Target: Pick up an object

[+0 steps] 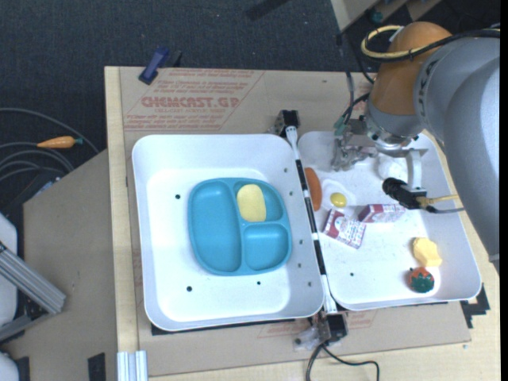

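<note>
- Camera view: we judge the task not yet done. The end effector [350, 154] hangs low over the far corner of the right bin [381, 272], on the side towards the view's left, and nothing shows in its hold. We cannot tell whether it is open or closed.
- Every candidate object lies on the floor of a bin, so the whole pick is left, as far as we can see: settling on one thing, closing on it, lifting.
- Nearest in the right bin is an orange sausage-shaped toy [314, 189], along the wall on the view's left. Just beside it lies a small pale piece with a yellow centre [339, 199].
- Towards the middle of the right bin lie two red-and-white packets [344, 229], close together. A grasp there could catch both.
- At the near right of the right bin sit a yellow toy [427, 252] and an orange-and-green ball [421, 280], well apart from the end effector.
- The sausage toy lies close against the wall, which we think could hinder a grasp.
- The left bin [159, 236], touching the right bin along that wall, holds a blue divided plate [210, 228] with a yellow piece [252, 202] in one compartment.
- On the tabletop [198, 101], beyond both bins and well away from the right bin, lies a small blue object [155, 65].
</note>
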You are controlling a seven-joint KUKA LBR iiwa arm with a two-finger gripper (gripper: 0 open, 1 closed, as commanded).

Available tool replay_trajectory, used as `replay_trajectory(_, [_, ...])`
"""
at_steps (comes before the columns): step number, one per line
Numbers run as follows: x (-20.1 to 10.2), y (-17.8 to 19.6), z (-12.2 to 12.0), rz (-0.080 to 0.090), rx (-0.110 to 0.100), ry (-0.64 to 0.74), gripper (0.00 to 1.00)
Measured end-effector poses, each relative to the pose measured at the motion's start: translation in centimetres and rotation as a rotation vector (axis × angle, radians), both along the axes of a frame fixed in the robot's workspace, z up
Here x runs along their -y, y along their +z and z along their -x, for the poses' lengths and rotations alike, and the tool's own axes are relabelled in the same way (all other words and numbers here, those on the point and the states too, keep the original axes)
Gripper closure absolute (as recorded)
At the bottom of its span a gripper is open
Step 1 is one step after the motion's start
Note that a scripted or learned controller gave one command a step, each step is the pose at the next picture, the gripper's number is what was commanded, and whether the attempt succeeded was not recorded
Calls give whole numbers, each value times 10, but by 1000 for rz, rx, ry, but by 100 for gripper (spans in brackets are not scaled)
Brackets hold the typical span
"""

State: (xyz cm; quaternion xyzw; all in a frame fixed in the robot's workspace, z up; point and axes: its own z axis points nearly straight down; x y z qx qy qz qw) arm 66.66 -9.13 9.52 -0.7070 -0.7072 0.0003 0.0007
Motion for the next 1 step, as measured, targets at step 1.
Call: replay_trajectory(1, [0, 0, 0, 0, -1, 0, 0])
